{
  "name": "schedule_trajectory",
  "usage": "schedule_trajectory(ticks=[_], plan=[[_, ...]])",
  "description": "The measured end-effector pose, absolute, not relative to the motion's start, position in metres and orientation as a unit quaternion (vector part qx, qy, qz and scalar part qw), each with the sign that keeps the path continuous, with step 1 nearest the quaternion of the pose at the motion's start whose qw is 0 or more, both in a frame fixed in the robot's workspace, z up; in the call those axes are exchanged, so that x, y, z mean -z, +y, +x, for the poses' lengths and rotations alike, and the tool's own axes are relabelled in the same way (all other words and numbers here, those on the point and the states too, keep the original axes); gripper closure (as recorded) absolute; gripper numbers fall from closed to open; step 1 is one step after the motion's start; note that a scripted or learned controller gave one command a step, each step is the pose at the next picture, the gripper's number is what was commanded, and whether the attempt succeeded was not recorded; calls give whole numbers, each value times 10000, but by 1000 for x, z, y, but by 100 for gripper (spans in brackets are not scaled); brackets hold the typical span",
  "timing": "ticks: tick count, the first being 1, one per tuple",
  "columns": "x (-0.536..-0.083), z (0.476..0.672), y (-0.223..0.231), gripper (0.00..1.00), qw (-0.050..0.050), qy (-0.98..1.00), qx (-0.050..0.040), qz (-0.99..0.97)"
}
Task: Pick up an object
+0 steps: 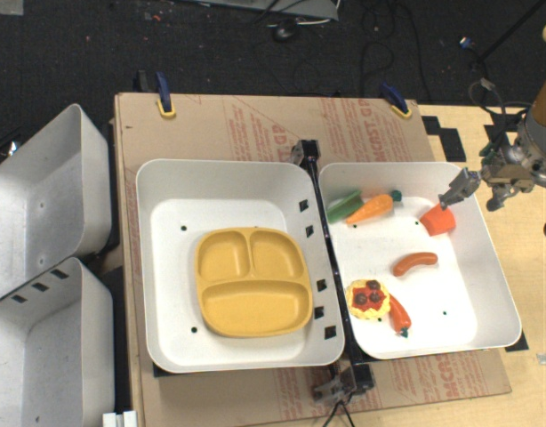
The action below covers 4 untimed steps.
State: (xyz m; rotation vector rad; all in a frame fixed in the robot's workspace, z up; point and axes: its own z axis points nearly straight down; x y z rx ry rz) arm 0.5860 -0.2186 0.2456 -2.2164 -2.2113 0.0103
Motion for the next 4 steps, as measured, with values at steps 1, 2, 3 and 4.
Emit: schedule_trajectory(ticks=[1, 2, 3, 4], plan=[[-253, 589, -218, 0, -2, -7075, -1, -7067], [-201, 596, -211, 0, 21, -7083, -12, -7059], [-156, 602, -209, 0, 19, -7084, -12, -7058], [-112, 604, -212, 0, 18, -7071, -12, -7071]])
